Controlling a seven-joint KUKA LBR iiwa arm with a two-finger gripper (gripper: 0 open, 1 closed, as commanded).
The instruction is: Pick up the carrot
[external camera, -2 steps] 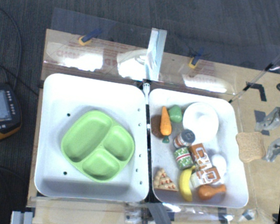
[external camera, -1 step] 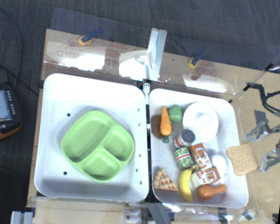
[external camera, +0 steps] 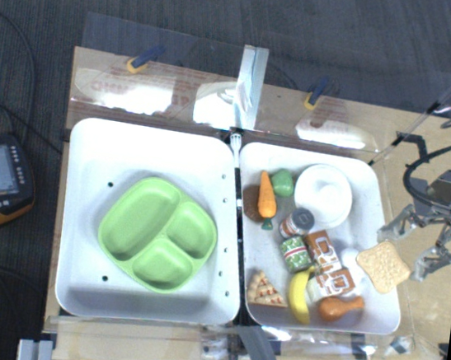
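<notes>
Lying nearest the front wall of the right bin (external camera: 384, 239) are a pizza slice (external camera: 262, 289), a banana (external camera: 299, 294) and a brown chicken drumstick (external camera: 337, 306), close together, with the banana between the other two and touching the drumstick. Just behind them a red and white carton (external camera: 329, 263) lies slantwise beside a small green-labelled can (external camera: 293, 252), and a little jar with a dark lid (external camera: 298, 221) sits just beyond the can. A square cracker (external camera: 383, 266) rests on that bin's right rim.

The left bin (external camera: 95, 157) carries a green divided plate (external camera: 160, 233), set near its middle.

Farther back in the right bin, the carrot (external camera: 267, 195) lies near the wall shared by the two bins, its thin end pointing to the far side. A dark brown item is partly hidden at its near left, and a green vegetable (external camera: 283, 183) touches its right side. A round white bowl (external camera: 323, 192) stands just right of that, well up toward the far corner.

Out past the right bin, over the bare worktop (external camera: 400, 358), hangs the grey metal pincer (external camera: 428, 233) with black cables above it; how wide it stands I cannot tell. It is well apart from the carrot, with the bowl between them.

Along the far edge two clamps (external camera: 145, 59) grip the board
</notes>
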